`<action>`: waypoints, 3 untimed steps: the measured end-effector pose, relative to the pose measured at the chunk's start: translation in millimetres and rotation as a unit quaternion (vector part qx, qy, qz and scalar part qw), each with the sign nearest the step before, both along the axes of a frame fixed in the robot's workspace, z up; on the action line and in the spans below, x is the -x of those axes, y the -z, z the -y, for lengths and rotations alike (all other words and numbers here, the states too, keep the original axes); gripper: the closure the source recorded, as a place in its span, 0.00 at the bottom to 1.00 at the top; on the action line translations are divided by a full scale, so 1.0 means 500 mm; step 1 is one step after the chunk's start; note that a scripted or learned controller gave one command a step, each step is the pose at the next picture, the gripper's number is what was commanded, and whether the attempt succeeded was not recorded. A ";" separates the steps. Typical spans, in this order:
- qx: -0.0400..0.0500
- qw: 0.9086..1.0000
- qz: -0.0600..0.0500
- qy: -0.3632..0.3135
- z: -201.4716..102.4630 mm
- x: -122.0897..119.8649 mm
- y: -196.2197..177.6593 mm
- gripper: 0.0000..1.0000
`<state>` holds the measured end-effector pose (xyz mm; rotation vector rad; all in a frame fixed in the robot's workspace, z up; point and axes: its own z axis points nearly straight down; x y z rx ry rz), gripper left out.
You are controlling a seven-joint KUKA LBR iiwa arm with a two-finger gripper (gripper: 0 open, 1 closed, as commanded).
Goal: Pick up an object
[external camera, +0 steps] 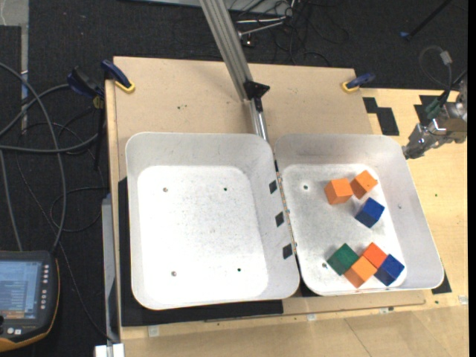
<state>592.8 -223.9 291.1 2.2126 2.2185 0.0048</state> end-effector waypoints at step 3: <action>-0.003 1.000 -0.005 -0.003 -0.349 0.035 0.057 1.00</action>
